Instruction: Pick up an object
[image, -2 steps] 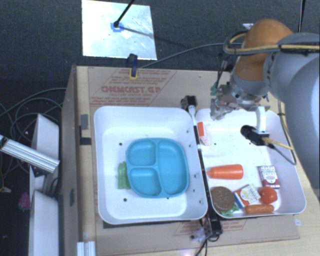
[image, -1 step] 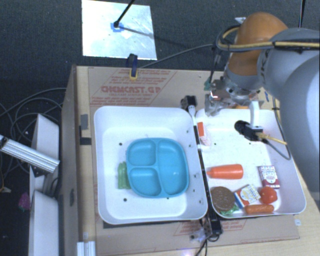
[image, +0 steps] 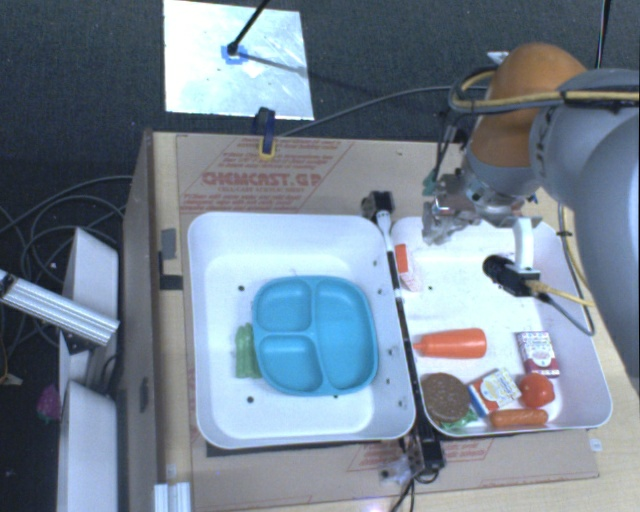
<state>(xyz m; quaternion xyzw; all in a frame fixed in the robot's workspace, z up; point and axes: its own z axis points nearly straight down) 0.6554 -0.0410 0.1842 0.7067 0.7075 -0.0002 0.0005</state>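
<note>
My gripper (image: 438, 226) hangs over the far left part of the right bin (image: 600, 392), close to the divider between the bins. Just below it and to the left, a small orange and white tube (image: 402, 263) lies against the bin's left wall. Further toward the front lie an orange carrot (image: 452, 344), a round brown patty (image: 445, 396), a red tomato (image: 537, 390), a reddish sausage (image: 518, 418), a red packet (image: 537, 350) and a small blue and orange carton (image: 492, 389). I see nothing under the gripper's tip.
The left bin (image: 215, 290) holds a blue divided plate (image: 314, 334) with a green piece (image: 245, 351) at its left side. A black fitting on a white bracket (image: 508, 272) juts out beside the wrist over the right bin. Cables trail across the bench.
</note>
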